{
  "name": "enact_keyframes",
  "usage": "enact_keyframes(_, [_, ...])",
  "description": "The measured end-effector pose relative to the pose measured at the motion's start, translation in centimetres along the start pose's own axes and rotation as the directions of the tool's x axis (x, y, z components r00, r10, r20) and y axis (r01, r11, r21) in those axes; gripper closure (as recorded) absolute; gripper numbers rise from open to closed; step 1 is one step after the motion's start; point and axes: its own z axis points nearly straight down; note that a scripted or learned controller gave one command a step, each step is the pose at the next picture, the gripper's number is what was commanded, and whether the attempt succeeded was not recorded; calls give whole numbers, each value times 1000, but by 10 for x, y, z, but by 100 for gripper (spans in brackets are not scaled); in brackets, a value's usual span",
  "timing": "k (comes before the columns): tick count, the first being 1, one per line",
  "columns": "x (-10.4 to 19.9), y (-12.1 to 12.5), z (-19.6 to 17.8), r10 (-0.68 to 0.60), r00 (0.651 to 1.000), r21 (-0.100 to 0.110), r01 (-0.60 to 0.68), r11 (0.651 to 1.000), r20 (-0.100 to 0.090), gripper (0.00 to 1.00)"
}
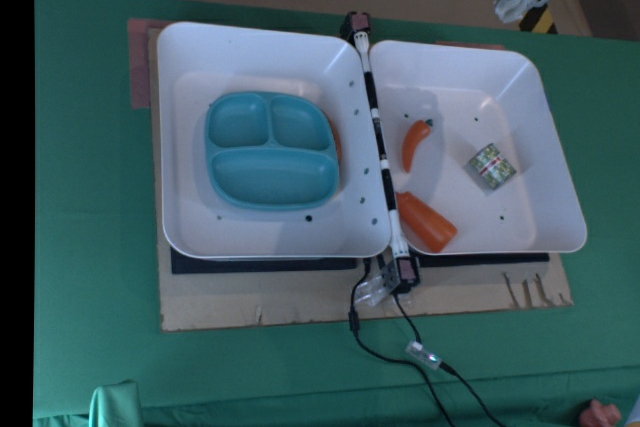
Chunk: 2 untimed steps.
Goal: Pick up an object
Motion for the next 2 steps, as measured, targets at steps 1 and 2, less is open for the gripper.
enact_keyframes(1, [-29,0,33,1,1000,1,-1,1000,1,100])
enact_keyframes(2, [-34,-21,73,1,1000,0,-1,1000,1,100])
